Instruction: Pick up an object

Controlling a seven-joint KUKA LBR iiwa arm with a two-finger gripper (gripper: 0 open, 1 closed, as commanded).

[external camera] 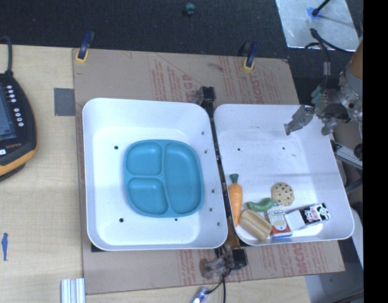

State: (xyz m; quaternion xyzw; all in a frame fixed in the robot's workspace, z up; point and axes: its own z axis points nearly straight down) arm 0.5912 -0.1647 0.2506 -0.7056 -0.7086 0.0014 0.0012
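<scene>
Your pincer (313,120) hovers over the right bin's (257,131) far corner, its grip unreadable; steer down to the carrot (235,197), clear of the wall.

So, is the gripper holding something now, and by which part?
Nothing is held. The gripper hangs open over a bare part of the right bin, apart from the toys at its lower edge.

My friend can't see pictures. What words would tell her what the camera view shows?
Seen from above, a robot gripper hovers over the far edge of the right white bin, holding nothing. Toy food sits at that bin's near edge: a carrot, a bread roll, a cookie and a small carton. The left white bin holds a blue divided plate.
</scene>
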